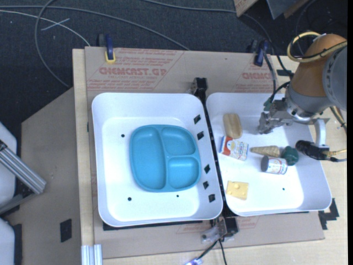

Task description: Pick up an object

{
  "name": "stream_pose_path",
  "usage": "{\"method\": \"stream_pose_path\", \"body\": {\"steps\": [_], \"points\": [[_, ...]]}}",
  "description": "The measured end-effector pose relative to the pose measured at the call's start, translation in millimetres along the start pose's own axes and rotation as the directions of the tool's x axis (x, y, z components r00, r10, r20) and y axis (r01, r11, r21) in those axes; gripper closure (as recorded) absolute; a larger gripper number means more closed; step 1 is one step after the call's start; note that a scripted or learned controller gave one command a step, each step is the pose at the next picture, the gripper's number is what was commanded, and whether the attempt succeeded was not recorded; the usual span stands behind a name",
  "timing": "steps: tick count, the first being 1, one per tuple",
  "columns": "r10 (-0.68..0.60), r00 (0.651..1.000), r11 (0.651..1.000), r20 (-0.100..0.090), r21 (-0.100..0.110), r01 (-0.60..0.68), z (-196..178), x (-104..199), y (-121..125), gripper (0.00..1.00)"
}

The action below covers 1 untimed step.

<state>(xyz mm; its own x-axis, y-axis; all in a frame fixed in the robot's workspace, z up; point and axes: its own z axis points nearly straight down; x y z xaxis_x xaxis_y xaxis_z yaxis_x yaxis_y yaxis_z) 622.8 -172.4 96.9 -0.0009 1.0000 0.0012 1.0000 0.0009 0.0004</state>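
I see the gripper (268, 120) low over the right bin (309, 200), near its far rim, its fingers close together with nothing between them. The objects lie nearer the divider: a bread roll (233, 125) just to the gripper's left, a small carton (235, 148) below it, an ice-cream cone (269, 149), a green ball (290, 155), a small can (274, 165) and a cheese slice (237, 189). Bare white floor stays open along the bin's near edge. The left bin (105, 148) holds a blue divided plate (165, 157) with room all around.

Robot lab: clamped bench (138, 65), cables (66, 15)
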Motion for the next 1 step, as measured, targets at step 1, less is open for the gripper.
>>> {"method": "stream_pose_path", "body": {"steps": [1], "points": [[0.000, 1.000, 1.000, 0.002, -0.004, 0.000, -43.7, -1.2, 2.2, 1.00]]}}
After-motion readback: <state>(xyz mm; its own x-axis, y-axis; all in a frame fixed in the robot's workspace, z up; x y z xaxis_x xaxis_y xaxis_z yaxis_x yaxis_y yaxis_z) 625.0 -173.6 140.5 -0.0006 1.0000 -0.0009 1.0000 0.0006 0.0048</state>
